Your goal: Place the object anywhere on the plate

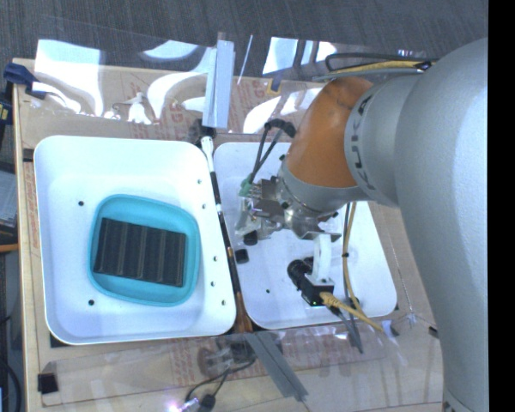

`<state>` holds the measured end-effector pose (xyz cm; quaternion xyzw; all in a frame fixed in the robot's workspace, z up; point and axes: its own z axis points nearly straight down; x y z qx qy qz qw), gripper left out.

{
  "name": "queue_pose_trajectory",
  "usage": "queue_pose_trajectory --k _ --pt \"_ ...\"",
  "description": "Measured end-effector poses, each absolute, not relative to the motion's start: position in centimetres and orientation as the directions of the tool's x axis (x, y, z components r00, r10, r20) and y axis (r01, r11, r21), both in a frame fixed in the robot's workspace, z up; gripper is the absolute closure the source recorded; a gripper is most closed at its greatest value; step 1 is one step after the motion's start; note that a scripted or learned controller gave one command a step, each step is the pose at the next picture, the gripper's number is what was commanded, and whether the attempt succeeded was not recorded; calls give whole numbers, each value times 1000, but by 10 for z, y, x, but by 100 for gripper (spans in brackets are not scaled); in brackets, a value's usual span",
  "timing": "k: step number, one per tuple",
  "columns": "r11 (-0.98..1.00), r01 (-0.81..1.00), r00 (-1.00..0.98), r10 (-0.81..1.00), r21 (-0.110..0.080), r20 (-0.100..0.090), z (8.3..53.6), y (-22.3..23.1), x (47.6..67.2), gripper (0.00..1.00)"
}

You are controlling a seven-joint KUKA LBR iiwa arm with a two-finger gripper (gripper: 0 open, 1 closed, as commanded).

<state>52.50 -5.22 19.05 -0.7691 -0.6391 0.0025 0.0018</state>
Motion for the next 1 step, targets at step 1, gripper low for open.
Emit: queue_pose_trajectory --k 1 --pt "-193 981 193 981 -5 -2 190 22 549 100"
